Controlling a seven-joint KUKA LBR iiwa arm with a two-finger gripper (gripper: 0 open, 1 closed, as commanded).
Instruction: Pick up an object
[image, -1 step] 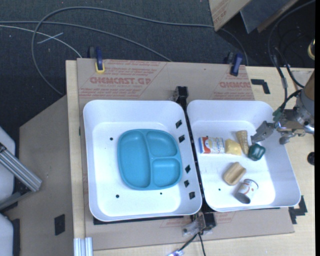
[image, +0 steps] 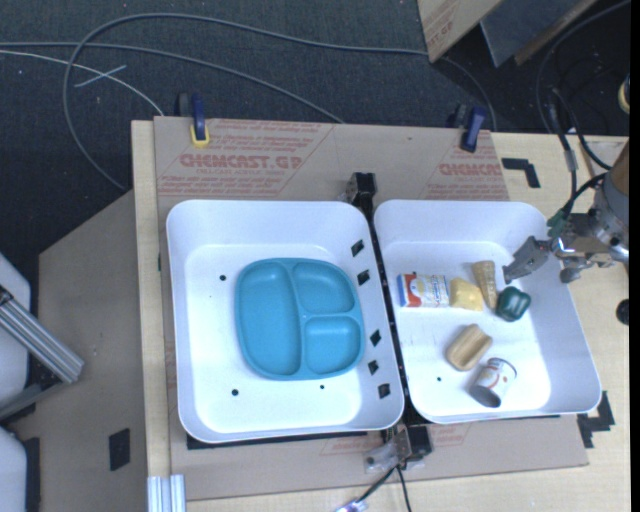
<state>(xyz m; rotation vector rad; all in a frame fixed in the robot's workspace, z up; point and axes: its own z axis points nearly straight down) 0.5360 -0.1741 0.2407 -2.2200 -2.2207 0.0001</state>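
Observation:
The right bin (image: 560, 330) holds several small items. A white packet with red and blue print (image: 422, 290) lies at its left, beside a yellow block (image: 466, 294) and a tan piece (image: 485, 277). A dark green object (image: 513, 303) sits just right of those. Nearer the front are a tan bread-like lump (image: 467, 346) and a small can on its side (image: 493, 379). My gripper (image: 540, 262) hangs over the right bin's far right part, just above and right of the dark green object, and nothing is visibly held in it.
The left bin (image: 200, 300) contains a blue divided plate (image: 300, 318). Black clips (image: 362, 186) join the bins along the middle wall. Two clamps (image: 200, 128) pin the cardboard sheet at the back. Cables run beside the arm on the right.

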